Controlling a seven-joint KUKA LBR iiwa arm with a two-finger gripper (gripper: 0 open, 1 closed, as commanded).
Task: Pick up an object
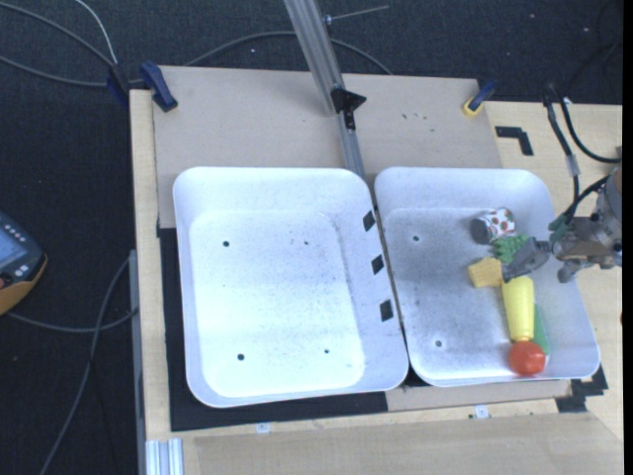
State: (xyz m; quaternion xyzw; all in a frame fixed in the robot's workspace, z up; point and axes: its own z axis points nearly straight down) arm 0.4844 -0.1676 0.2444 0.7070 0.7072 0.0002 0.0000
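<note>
— Inspecting the right bin: where do the objects lie?

— Clustered by its right wall: yellow block, yellow cylinder, red ball, patterned piece, green item.

— And the gripper?

— At the right rim, touching the green item; finger state cannot be told.

— Open room?

— Bin's left half bare; left bin likewise.

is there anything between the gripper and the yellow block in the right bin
Yes, partly. A small green object lies right at the gripper, between it and the yellow block. The yellow cylinder sits just below that path in the right bin.
</note>
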